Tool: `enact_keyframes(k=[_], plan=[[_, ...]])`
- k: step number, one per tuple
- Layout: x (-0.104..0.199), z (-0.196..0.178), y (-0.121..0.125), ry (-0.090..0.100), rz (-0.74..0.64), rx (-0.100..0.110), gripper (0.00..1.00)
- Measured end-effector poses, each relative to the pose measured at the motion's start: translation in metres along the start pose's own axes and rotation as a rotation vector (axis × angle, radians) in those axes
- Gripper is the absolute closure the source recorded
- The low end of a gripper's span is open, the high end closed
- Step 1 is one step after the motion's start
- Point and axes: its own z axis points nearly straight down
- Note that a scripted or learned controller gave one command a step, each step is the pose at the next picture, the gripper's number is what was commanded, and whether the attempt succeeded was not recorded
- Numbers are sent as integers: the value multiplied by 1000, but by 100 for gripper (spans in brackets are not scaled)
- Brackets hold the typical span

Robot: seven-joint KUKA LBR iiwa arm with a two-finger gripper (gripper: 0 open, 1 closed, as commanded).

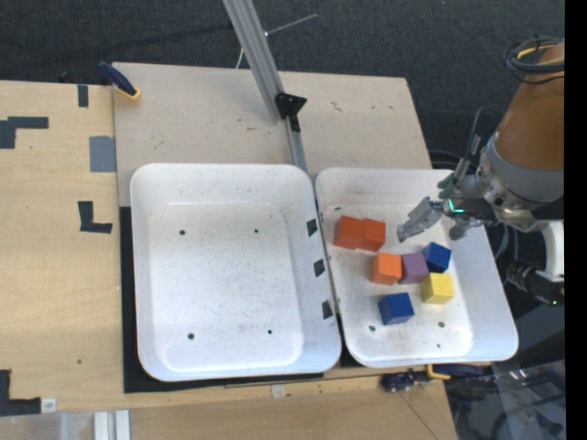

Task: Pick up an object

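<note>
Several small blocks lie in the right bin (477, 337): an orange-red block (359, 233), an orange cube (387, 267), a purple cube (415, 266), a blue cube (438, 256), a yellow cube (437, 288) and a second blue cube (396, 307). My gripper (440, 220) hangs over the right bin's upper right part, just above and right of the block cluster. Its fingers are spread, with nothing between them. One finger (419, 218) points toward the orange-red block.
The left bin (147, 246) sits beside the right one. A slanted metal pole (261, 58) with a black clamp crosses the bench behind the bins. A blue and yellow tool (119, 80) lies at the far left of the bench.
</note>
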Motion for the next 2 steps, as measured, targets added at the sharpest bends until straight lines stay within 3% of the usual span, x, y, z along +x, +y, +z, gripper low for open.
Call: enact_keyframes(k=[2], plan=[[-2, 124, 2, 1, 2, 7, 0]])
